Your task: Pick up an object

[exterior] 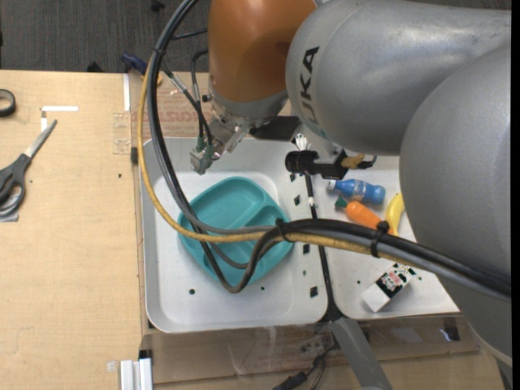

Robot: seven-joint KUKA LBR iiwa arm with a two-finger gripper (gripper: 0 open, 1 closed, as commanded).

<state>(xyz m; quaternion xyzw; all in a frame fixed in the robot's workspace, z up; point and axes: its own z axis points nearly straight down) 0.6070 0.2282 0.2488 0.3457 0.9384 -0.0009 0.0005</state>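
Above the left bin's (162, 299) smooth teal plate (236, 218), the gripper (203, 157) hangs; its grip unreadable

Single fixed camera above bench (65, 242), slanted down on both bins (162, 299); arm (390, 80) looms close.

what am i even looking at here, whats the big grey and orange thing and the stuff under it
That is a robot arm, grey with an orange band, seen by one camera fixed above a bench and looking down at a slant. The arm reaches in from the right and hides much of the view. Its end effector hangs over the far edge of the left bin, with nothing visibly held. That bin holds a teal dish, crossed by the arm's cables. The right bin holds a blue bottle, an orange carrot-like toy, something yellow and a small white box. Scissors lie on the wooden bench to the left.
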